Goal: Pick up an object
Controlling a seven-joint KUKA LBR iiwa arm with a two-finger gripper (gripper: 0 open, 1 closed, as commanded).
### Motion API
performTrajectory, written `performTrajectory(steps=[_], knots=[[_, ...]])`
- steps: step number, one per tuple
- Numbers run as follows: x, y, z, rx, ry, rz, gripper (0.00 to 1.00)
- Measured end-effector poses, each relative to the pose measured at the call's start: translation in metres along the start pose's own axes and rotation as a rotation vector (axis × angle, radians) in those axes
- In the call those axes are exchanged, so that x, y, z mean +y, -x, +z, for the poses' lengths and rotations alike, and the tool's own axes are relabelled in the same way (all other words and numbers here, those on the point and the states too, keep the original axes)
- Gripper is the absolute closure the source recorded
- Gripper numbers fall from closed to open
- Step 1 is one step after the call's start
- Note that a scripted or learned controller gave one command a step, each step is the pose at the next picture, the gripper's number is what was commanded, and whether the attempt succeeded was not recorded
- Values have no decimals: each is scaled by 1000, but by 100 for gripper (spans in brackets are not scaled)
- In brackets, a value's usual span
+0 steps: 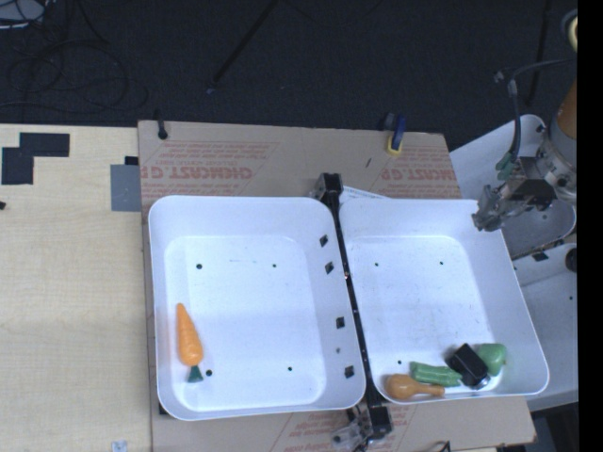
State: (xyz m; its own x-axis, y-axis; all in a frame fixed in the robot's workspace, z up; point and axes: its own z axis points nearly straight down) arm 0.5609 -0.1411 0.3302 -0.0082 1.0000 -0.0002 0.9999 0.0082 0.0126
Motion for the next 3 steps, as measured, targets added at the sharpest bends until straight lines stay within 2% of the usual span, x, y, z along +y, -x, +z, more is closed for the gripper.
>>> performTrajectory(steps=[1,2,3], knots=[[6,58,84,0,-20,12,100],[25,72,118,0,-17,8,100],[81,61,202,0,-14,5,100]])
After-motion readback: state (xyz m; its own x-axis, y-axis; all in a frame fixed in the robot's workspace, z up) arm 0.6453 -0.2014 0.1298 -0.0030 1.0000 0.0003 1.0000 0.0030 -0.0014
